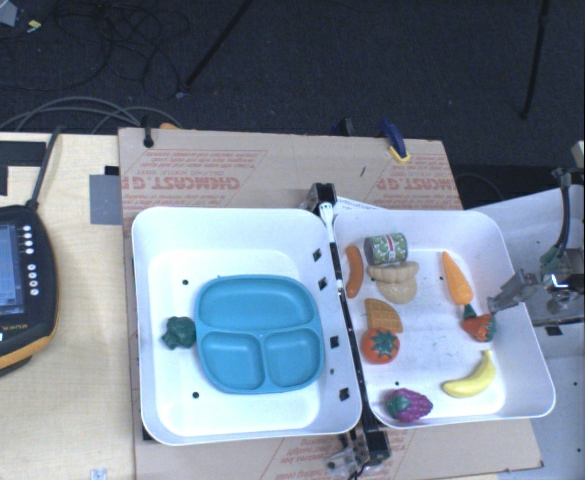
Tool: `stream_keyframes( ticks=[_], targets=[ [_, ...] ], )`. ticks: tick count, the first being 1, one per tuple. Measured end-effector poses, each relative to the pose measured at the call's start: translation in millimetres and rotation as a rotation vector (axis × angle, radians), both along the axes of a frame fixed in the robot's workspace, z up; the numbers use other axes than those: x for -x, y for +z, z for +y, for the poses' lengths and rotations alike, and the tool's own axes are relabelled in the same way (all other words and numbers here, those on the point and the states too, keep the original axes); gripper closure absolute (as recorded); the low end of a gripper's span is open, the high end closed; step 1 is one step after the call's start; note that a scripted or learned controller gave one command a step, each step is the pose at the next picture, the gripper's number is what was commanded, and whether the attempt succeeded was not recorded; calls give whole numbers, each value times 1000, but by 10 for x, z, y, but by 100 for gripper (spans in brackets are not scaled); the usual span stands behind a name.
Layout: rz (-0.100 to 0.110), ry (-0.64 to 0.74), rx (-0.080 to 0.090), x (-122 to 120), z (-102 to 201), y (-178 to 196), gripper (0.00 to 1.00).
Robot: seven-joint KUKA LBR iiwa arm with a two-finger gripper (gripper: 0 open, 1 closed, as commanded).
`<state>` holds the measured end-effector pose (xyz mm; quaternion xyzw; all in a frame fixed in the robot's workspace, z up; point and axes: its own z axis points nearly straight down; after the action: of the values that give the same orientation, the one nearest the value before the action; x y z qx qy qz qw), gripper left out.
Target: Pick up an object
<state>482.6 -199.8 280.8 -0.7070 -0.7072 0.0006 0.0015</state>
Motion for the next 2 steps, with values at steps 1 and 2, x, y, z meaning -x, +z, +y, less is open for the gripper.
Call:
stream_keyframes(
  ticks=[1, 2],
  targets=[
    [1, 0, -1, 2, -10, 98, 100],
    [-19, 9, 3, 56, 684, 1655, 100]
  ],
)
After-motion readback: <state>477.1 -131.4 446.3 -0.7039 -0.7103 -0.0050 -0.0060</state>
